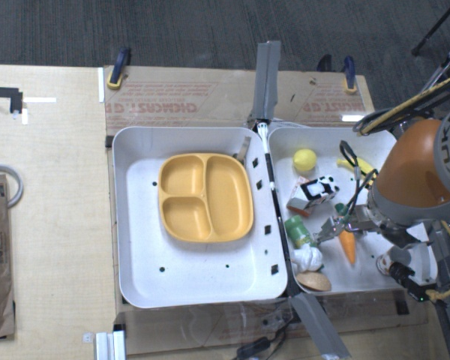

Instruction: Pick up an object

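Orange carrot-shaped toy (pixel 348 247) lying in the right-hand shallow white bin (pixel 326 135), touching or just beside the gripper (pixel 336 227), on its near-right side. Gripper low among the clutter, metal fingers apparently narrow; whether anything sits between them, impossible to tell. No object seen lifted clear of the bin floor, so the pick not yet done, judging by how things lie: a firm closure on one item and a lift still to come.

Just left of the gripper, a green cylindrical bottle-like toy (pixel 298 231). Below that, nearer the bin's front edge, a crumpled white lump (pixel 309 258) and a tan rounded bread-like piece (pixel 313 280). Beyond the gripper, a black-and-white boxy toy (pixel 318 190) and a small yellow lemon-like ball (pixel 305 159). To the right, the arm's orange band (pixel 420 167) looming over the bin.

Well to the left, the other shallow white bin (pixel 135 223) holding a yellow three-compartment plastic tray (pixel 206 198), untouched. Both bins resting on the pale wooden tabletop (pixel 52 201).
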Robot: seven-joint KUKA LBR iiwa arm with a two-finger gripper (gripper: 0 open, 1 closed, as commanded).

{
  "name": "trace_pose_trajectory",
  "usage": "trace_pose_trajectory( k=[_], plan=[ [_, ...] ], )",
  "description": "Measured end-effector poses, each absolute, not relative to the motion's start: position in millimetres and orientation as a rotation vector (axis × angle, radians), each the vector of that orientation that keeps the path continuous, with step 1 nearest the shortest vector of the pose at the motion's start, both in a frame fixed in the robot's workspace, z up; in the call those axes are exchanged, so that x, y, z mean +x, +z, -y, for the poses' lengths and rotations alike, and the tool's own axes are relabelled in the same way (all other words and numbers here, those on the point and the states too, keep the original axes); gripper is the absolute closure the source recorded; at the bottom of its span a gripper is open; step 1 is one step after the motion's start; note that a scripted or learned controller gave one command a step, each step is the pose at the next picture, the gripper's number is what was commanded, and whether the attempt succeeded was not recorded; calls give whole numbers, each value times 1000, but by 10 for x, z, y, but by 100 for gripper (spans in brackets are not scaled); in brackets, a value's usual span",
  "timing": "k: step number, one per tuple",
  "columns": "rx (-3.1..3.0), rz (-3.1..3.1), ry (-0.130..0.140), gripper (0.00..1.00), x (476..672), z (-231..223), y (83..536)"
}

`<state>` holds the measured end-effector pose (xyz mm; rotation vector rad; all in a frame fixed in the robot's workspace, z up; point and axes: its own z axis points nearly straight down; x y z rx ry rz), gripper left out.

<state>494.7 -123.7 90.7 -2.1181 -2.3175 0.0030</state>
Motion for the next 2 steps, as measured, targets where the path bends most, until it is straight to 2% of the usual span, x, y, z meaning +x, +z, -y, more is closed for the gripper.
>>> trace_pose_trajectory(
  k=[1,2],
  plan=[
    [-2121,2314,4,100,4945,1246,994],
    [-2121,2318,4,100,5344,1388,2639]
  ],
)
